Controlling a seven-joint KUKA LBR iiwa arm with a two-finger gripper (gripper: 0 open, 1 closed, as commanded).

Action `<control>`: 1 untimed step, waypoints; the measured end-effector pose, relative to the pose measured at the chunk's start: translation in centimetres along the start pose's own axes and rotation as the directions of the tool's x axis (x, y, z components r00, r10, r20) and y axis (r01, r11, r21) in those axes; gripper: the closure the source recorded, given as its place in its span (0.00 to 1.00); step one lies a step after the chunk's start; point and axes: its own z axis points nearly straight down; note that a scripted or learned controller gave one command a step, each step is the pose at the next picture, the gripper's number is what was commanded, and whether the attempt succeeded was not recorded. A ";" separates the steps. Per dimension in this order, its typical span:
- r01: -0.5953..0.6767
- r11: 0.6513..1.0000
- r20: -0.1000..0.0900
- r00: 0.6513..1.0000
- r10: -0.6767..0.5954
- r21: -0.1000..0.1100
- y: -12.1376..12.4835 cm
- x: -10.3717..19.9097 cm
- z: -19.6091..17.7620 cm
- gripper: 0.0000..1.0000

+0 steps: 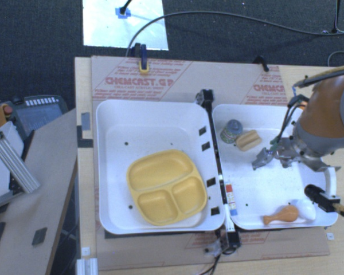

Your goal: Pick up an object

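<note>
and here's the gripper (261, 160), low over the right bin (255, 191), with the arm (332, 116) leaning in from the right at a slant. open or closed? i cannot tell from this angle. the tip reads as one grey wedge, and nothing shows in its grasp.

closest candidate is the tan bread roll (247, 140), just beside the tip, toward the bin's far wall. a small blue-green cup (231, 130) sits touching or nearly touching it on the divider side. those two crowd together, which i'd judge makes a clean grab of either one trickier.

down at the near edge lies a toy drumstick (281, 215), its thick end against a white piece (305, 209), well apart from the tip. over in the left bin (149, 125) a yellow divided tray (167, 187) sits alone, flat and wide, a poor fit for this gripper, i'd say.

my read: the approach is on, the lift not yet made, and the roll looks the likely target.
</note>
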 end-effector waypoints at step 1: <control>0.000 1.000 0.000 1.000 0.000 0.000 -0.1 0.1 5.2 0.00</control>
